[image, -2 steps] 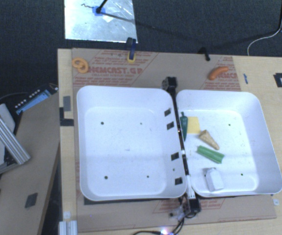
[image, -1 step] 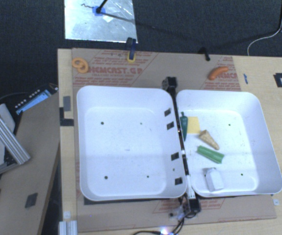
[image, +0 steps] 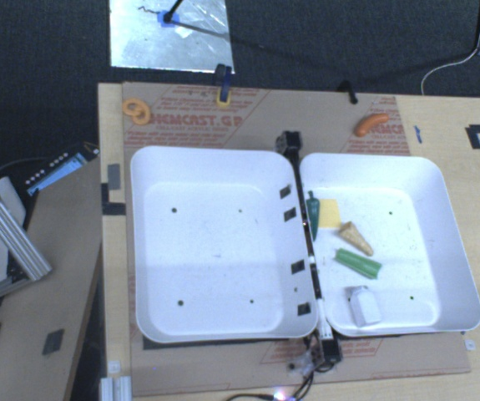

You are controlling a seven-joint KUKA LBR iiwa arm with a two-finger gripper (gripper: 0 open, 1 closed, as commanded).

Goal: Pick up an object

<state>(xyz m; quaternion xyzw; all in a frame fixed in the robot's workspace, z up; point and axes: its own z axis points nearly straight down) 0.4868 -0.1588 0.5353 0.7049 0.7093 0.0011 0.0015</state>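
Several small objects lie in the right bin (image: 448, 224). A yellow square piece (image: 328, 214) rests near its left wall, with a dark green pepper-shaped piece (image: 313, 211) touching its left side. Just below lies a tan wedge (image: 356, 238). A green oblong piece (image: 358, 263) lies under that, tilted. A white-grey block (image: 363, 306) sits near the bin's front edge.
The left bin (image: 214, 249) stands beside the right one on a cardboard sheet. An orange sausage-shaped object (image: 371, 124) and an orange ring (image: 136, 111) lie on the cardboard behind the bins. A yellow-blue clamp (image: 223, 86) sits at the back edge. A metal frame (image: 2, 224) stands at left.
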